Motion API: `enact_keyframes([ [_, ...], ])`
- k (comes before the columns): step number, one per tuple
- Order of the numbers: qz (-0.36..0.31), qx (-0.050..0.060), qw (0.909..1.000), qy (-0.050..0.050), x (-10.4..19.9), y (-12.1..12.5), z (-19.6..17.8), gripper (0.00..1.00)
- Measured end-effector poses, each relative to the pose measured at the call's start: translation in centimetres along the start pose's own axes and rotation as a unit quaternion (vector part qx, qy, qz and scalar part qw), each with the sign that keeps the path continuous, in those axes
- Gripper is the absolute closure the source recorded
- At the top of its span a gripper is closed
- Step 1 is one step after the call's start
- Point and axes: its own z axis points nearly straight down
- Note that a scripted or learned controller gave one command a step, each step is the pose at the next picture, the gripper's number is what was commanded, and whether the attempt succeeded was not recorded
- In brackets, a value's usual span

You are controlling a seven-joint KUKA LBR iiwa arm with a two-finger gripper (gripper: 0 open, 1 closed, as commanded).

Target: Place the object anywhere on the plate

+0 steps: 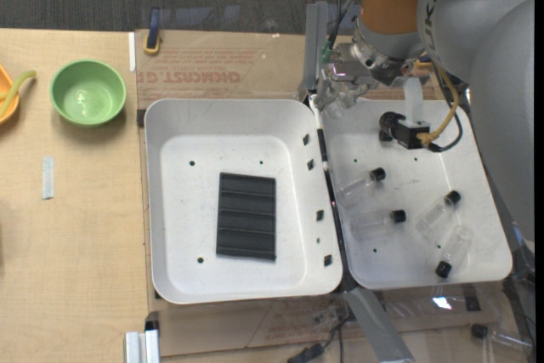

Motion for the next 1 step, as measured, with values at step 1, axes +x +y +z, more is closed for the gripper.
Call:
enact_keyframes([
  [1, 0.000, 0.000, 1.0000, 0.000, 0.00, 0.00, 0.00, 0.00],
])
